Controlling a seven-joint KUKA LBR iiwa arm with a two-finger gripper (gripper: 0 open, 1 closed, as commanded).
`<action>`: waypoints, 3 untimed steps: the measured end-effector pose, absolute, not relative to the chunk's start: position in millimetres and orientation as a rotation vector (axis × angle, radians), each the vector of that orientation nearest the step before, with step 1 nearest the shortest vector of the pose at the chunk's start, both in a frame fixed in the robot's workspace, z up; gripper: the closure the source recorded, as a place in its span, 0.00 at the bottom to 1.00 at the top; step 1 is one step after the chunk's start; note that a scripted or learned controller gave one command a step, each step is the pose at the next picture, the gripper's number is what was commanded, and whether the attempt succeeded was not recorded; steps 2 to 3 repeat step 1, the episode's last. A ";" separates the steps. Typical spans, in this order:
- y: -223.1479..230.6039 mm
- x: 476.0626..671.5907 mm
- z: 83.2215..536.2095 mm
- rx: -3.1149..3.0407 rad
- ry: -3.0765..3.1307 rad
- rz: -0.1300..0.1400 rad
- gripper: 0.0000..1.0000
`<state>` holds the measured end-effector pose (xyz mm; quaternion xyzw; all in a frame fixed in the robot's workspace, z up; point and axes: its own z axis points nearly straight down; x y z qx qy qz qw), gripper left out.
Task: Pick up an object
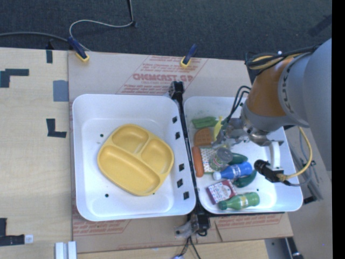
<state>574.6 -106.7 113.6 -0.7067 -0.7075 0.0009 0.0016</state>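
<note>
Cardboard-topped bench, right bin [291,196] cluttered, pincer [225,142] low among objects, grip state impossible to tell

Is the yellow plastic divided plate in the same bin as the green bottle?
No, the yellow plastic divided plate lies in the left white bin, while the green bottle lies in the right white bin.

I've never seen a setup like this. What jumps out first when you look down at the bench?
The big yellow divided plate lies alone in the left bin, bright against the white. The right bin is crowded with small things, among them a blue bottle and a green bottle. Over that clutter reaches the grey arm with its orange band, its end effector down among the items.
</note>
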 end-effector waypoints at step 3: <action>-62.6 516.5 241.6 -2.220 -2.224 -0.001 1.00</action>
